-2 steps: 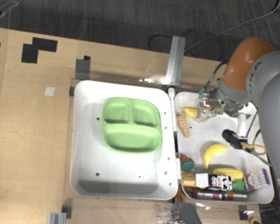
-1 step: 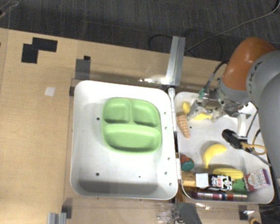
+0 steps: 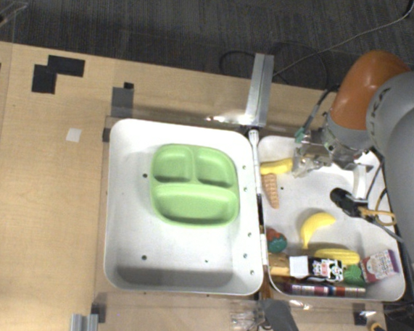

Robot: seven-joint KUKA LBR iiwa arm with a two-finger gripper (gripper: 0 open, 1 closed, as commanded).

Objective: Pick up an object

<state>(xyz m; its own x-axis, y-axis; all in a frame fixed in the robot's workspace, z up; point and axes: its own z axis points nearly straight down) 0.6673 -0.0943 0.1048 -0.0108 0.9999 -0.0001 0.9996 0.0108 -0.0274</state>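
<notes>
- The grey arm with its orange band reaches in from the right, its two-finger gripper (image 3: 308, 162) lowered over the far-left corner of the right-hand shallow white bin (image 3: 399, 289) on the pale wooden counter (image 3: 36, 203).
- Just to the left of the jaws lies a small yellow banana-shaped toy (image 3: 276, 165), its long axis running roughly left to right with the right end tipped up toward the jaws; whether metal touches it cannot be told.
- Whether the jaws stand wide or narrow cannot be told from this slant; nothing is seen held between them.
- Nearer the camera from that toy sits an orange ridged cone-like piece (image 3: 270, 190), and well apart toward the bin's middle lies a larger curved yellow banana (image 3: 316, 226).
- The left-hand white bin (image 3: 121, 262) holds a green divided plastic plate (image 3: 193, 184), well away from the arm.
- Judged from this, the small yellow toy is the likeliest target, calling for a short shift leftward.
</notes>
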